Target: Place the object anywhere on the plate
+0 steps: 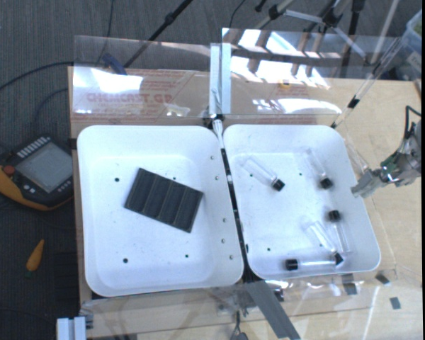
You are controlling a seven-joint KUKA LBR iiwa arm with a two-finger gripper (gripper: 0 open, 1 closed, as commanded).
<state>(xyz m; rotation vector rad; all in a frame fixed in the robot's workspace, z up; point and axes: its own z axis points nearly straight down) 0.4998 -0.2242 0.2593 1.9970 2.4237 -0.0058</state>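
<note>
Jaws near five vials, one plate

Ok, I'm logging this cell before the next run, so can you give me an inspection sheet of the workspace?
Surface: wooden bench bearing left bin and right bin, side by side.
Job's things: dark ribbed plate lying flat in left bin; clear black-capped vials scattered in right bin.
Clutter: orange tool on floor.
Grippers: gripper at right bin's right rim; jaws too blurred to judge.
Cables: black leads across floor.
Surroundings: teach pendant on carpet, clear panels behind bins.
</note>
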